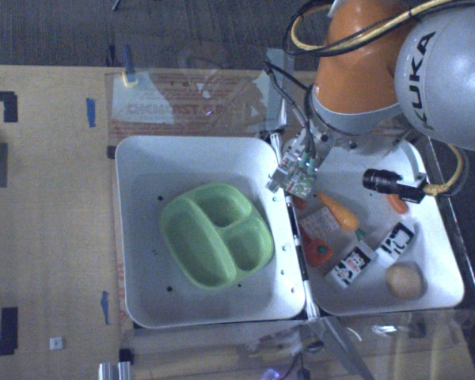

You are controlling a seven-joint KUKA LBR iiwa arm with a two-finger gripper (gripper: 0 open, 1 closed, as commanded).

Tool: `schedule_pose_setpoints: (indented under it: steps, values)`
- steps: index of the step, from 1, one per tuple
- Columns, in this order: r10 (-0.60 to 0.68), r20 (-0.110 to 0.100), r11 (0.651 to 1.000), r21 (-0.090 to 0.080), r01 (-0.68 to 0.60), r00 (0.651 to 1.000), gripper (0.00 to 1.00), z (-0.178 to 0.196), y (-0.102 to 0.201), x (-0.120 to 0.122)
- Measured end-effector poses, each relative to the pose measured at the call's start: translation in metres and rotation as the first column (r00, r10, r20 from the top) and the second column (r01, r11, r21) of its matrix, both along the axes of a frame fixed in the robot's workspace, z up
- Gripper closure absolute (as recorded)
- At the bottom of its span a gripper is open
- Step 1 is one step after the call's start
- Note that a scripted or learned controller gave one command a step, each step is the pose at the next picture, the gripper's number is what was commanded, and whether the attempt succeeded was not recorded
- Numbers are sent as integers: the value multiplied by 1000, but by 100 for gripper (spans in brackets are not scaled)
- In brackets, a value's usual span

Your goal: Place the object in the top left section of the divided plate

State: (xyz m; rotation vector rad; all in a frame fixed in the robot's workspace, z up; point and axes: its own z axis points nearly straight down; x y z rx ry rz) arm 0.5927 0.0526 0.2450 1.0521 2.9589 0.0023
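A green divided plate (186, 240) with three sections lies in the left white bin (142, 172), and nothing sits on it. My gripper (291, 182) hangs over the wall between the two bins, just above and to the right of the plate's upper right corner. Its tip is small and dark against the rim, and I see no object at it. Right below it in the right bin (447, 252) lie an orange carrot (338, 212), a pinkish packet (318, 222) and a red tomato-like piece (318, 252).
The right bin also holds two black-and-white cartons (351, 266) (397, 240), a tan round lump (404, 279) and a small orange piece (397, 204). The grey and orange arm (364, 62) covers that bin's upper part. A wooden bench (47, 212) lies left.
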Motion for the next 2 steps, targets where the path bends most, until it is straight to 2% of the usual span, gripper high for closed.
schedule_pose_setpoints:
  steps: [1,2]
  values:
    - [152,6,988,-1,-152,988,100,16,25,13]
    - [242,0,970,-1,-242,970,100,15,15,-16]
